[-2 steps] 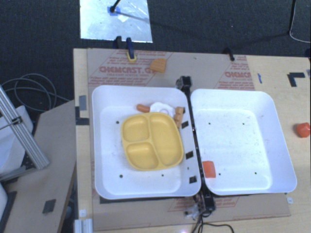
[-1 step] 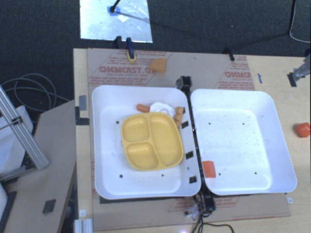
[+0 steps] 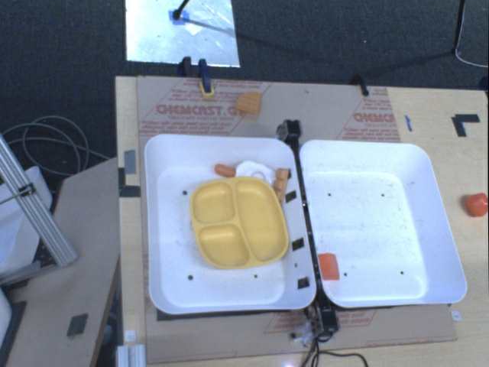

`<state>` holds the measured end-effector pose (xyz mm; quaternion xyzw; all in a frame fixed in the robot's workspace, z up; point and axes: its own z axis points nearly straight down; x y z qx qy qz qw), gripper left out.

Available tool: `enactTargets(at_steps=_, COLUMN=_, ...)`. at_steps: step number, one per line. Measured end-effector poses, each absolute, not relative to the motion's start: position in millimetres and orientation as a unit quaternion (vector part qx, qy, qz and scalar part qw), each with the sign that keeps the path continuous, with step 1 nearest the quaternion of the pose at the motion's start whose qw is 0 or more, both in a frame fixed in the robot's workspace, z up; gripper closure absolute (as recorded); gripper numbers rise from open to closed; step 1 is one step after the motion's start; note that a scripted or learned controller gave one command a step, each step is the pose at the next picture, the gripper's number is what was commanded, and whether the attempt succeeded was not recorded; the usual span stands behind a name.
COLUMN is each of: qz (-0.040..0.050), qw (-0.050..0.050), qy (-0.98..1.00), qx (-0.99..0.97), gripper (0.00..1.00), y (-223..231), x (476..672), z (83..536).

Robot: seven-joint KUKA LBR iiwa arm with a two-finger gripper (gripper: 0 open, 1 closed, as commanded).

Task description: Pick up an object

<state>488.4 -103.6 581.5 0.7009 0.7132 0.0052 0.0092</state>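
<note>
Roughly crosswise, the orange sausage lies, long axis left-right, beside the yellow tray in the left bin.

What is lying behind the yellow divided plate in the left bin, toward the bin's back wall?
Behind the yellow plate lie an orange sausage-shaped piece, a white object and a small tan piece. The plate's rim overlaps the white object's near edge, so its full shape can't be seen.
</note>
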Motion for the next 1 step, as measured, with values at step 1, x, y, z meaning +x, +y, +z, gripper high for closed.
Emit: enactTargets(at_steps=1, qz=0.0062, qw=0.011, qy=0.714, qx=0.700, gripper=1.00, y=-103.9, x=488.8, z=592.8)
